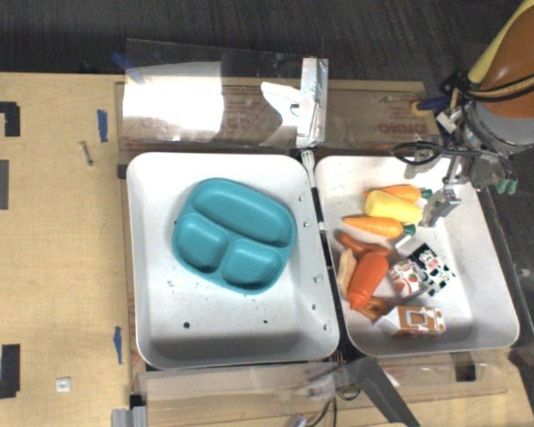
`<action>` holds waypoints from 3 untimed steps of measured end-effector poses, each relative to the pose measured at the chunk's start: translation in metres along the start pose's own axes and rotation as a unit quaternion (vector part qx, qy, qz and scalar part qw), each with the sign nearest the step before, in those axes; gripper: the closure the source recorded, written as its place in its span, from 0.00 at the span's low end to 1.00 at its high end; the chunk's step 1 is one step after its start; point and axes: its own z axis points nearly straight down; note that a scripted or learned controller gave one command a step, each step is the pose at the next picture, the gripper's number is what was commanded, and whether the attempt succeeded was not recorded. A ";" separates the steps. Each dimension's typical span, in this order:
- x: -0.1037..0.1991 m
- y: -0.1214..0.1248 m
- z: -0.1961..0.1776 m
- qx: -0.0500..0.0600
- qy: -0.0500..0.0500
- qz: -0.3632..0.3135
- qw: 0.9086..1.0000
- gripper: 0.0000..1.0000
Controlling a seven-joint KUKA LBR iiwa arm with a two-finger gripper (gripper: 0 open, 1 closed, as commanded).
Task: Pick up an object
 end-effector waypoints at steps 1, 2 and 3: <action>0.018 -0.023 0.105 0.001 -0.002 0.178 0.984 0.00; 0.083 0.035 0.114 -0.002 -0.027 0.182 0.983 0.00; 0.104 0.036 0.107 -0.003 -0.051 0.205 0.977 0.00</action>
